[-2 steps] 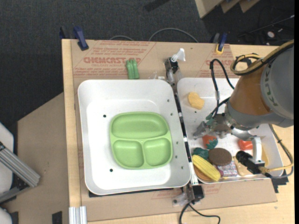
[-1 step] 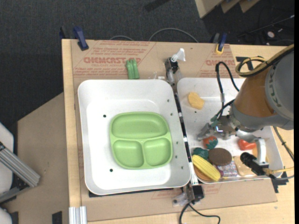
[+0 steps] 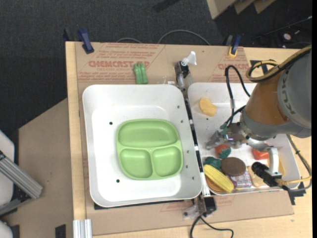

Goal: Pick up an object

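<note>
Bench top: brown board with red print (image 3: 119, 58), bearing both bins.
Left container: left shallow white bin (image 3: 99, 133), at 9 o'clock on the board.
Left contents: pale green three-compartment plastic plate (image 3: 148, 148), flat at that bin's centre.
Right container: right shallow white bin (image 3: 218, 90), at 3 o'clock on the board, edge to edge with the left one.
Arm: grey arm with orange band (image 3: 270, 108), reaching in from 3 o'clock over the right bin.
Claw: two-finger gripper (image 3: 223, 139), low over the right bin at 9 o'clock from its centre.
Claw state: cannot tell whether it is wide, narrow or holding anything.
Task things: all the loose pieces lie in the right bin.
Item 1: small yellow rounded piece (image 3: 208, 106), at 10 o'clock in the bin, alone.
Item 2: small red piece (image 3: 223, 150), just beside the claw at its 6 o'clock.
Item 3: teal piece (image 3: 214, 161), at 7 o'clock from the claw.
Item 4: brown round disc (image 3: 233, 166), touching the teal piece.
Item 5: yellow corn cob (image 3: 218, 177), at 7 o'clock in the bin.
Item 6: purple-pink packet (image 3: 242, 182), at 6 o'clock, partly under the disc.
Item 7: orange piece (image 3: 259, 154), at 4 o'clock.
Off-bin: green stick (image 3: 141, 73), on the board at 12 o'clock from the left bin.
</note>
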Robot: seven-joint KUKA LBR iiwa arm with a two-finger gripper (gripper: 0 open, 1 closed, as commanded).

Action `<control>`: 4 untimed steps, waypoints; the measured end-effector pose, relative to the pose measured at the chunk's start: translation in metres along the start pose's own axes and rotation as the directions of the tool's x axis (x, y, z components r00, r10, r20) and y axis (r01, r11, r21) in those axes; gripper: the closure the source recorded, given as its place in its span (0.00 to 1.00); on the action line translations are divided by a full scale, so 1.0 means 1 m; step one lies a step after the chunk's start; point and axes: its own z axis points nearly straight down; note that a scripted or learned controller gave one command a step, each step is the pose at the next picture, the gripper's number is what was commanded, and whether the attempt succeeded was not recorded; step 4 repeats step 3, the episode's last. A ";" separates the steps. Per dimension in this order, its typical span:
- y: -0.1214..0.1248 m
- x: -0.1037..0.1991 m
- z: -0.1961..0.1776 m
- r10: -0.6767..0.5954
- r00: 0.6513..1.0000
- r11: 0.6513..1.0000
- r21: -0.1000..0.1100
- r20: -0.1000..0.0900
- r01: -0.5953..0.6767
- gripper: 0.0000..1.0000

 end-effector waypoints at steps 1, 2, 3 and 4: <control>0.101 -0.006 -0.002 -0.003 1.000 1.000 -0.012 0.004 0.003 0.00; 0.143 -0.006 -0.001 -0.002 1.000 1.000 -0.008 0.003 0.002 0.00; 0.142 -0.007 -0.012 -0.002 1.000 1.000 -0.007 0.005 0.002 1.00; 0.142 -0.007 -0.012 -0.002 1.000 1.000 -0.007 0.005 0.002 1.00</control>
